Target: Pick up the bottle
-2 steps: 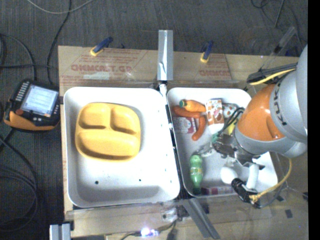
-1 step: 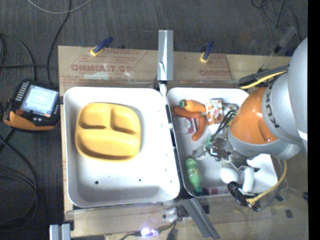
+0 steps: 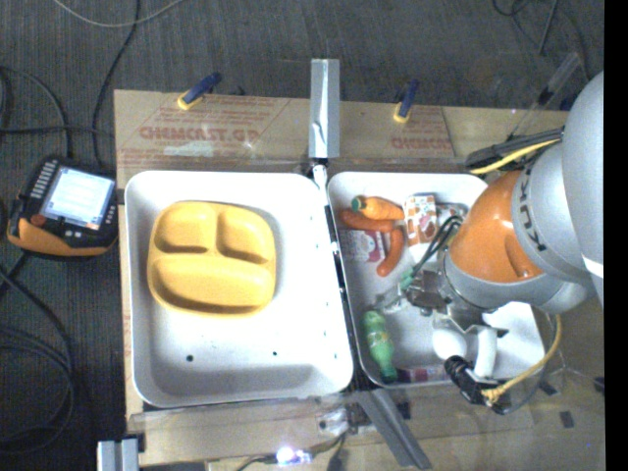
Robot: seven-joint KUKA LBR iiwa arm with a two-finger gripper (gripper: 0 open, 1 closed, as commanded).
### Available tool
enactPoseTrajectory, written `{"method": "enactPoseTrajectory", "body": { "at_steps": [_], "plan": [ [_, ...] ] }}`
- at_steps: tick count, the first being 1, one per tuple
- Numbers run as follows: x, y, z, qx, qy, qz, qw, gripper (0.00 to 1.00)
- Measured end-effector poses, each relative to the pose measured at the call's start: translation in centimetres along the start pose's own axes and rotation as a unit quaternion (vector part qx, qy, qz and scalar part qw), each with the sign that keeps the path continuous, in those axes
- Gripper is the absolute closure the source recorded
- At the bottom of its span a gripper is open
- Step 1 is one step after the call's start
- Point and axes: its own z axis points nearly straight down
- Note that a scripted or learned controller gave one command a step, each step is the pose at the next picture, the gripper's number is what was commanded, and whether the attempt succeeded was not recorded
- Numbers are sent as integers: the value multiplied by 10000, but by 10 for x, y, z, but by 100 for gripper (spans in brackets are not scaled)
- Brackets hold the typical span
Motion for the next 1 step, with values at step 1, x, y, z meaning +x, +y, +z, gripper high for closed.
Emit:
{"method": "enactPoseTrajectory", "body": {
  "at_steps": [1],
  "plan": [
    [26, -2, -123, 99, -7, 1455, 9893, 0]
  ]
}}
